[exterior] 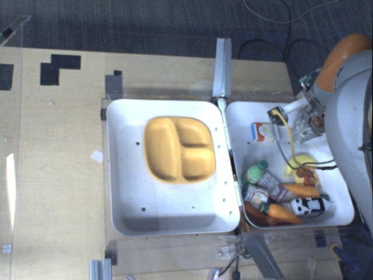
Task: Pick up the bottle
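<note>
A small green bottle (pixel 255 172) lies in the right bin (pixel 236 127), close to its left wall and about midway down. My gripper (pixel 304 123) hangs over the far right part of that bin, up and to the right of the bottle and well apart from it. The grey arm with its orange band (pixel 341 57) comes in from the right edge and covers the bin's right side. A yellow cable runs down from the wrist across the bin.
Around the bottle lie a white and red carton (pixel 262 132), a yellow piece (pixel 303 161), two orange carrots (pixel 302 189), a black and white toy (pixel 307 205) and a patterned packet (pixel 269 183). The left bin (pixel 125 156) holds a yellow divided tray (pixel 178 149).
</note>
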Robot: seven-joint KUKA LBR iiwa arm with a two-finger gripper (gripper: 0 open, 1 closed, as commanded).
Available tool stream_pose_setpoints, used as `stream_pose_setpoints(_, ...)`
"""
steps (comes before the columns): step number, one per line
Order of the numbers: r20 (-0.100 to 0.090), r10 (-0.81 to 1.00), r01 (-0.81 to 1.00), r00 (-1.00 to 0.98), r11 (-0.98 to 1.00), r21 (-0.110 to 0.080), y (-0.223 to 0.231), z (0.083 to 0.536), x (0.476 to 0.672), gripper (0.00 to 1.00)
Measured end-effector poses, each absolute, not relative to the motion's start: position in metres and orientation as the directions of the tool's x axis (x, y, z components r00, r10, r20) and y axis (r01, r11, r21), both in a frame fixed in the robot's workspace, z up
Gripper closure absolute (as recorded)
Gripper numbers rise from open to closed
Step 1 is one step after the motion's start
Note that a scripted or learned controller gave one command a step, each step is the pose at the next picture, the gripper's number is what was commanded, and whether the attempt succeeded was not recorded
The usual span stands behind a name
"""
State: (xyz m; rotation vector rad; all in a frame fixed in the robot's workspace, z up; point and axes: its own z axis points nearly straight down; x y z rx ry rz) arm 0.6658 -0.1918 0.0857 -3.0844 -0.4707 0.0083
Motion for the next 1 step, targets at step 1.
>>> stream_pose_setpoints(1,0.002,0.683,0.683,0.73,-0.73,-0.008,-0.1991,0.089,0.6631,1.0)
